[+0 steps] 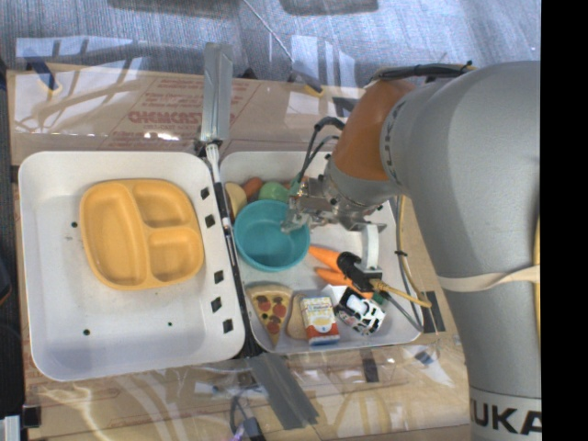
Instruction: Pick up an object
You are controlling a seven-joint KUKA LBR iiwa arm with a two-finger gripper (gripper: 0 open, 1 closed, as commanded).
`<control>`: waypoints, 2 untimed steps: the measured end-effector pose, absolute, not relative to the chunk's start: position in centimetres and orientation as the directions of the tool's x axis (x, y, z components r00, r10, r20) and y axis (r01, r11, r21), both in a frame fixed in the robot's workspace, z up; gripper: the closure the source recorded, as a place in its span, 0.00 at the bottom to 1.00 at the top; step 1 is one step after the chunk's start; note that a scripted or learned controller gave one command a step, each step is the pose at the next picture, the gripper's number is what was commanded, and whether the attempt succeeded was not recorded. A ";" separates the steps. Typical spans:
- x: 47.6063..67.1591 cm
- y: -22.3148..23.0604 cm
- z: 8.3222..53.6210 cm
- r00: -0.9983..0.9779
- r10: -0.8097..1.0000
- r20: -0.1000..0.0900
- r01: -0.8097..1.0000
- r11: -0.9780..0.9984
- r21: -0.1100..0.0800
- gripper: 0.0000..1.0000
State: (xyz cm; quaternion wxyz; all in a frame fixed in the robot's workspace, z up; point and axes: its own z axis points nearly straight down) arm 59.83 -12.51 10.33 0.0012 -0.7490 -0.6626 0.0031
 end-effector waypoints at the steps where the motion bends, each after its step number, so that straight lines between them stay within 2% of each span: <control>1: 52.9 -12.8 11.5 -0.118 0.993 -0.015 0.993 0.118 0.009 1.00; 2: 57.2 -7.7 19.5 0.168 0.986 -0.008 0.986 -0.167 0.008 1.00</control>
